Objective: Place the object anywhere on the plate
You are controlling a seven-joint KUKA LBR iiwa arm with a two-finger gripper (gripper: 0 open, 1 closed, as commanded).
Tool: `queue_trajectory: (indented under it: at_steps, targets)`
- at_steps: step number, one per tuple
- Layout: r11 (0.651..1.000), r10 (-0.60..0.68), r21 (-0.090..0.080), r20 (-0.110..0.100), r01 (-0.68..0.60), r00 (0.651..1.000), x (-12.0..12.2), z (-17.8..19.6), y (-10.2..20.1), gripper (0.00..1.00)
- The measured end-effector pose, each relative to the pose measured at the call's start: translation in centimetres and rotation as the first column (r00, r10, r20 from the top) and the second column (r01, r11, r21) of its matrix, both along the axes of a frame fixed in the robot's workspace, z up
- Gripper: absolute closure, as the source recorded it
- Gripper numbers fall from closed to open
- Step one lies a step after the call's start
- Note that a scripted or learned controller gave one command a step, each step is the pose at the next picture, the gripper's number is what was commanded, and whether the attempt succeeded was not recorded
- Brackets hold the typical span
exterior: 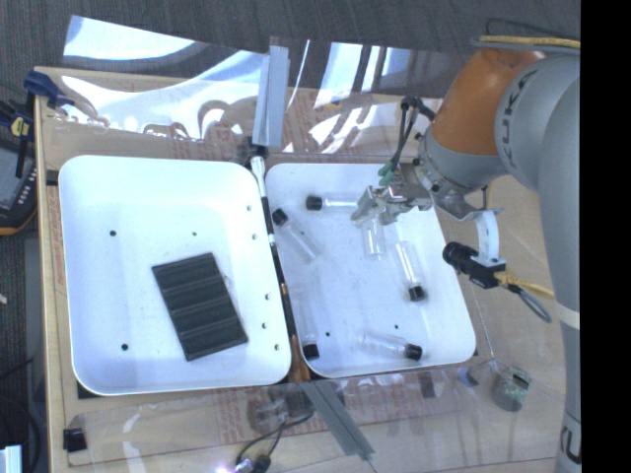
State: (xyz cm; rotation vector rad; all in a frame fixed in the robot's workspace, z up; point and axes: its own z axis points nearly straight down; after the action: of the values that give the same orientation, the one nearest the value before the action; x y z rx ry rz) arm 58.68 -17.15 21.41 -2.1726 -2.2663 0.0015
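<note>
Clear plastic tubes with black caps lie scattered in the right shallow white bin [454, 338]: one near its upper left [330, 203], one right of centre [409, 272], one near the front edge [389, 346]. The dark ribbed rectangular plate [199, 305] sits in the left white bin [89, 195]. The metal tool [380, 205] hangs over the right bin's upper part; whether it grips anything, I cannot tell.

A wooden bench [197, 432] stands on dark grey carpet [246, 3]. Along its far side a shiny sheet [177, 77] throws back bright light. A metal bar [340, 427] lies at the near edge.
</note>
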Motion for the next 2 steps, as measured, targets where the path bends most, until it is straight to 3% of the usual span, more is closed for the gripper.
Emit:
queue_trajectory:
  at_steps: [1, 2]
  targets:
    - [0.972, -0.234, -0.001, -0.004, 0.234, 0.972, -5.5, -12.4, 3.7, 1.0]
    - [0.997, -0.075, 0.0, -0.001, 0.075, 0.997, -4.3, -2.2, 14.7, 1.0]
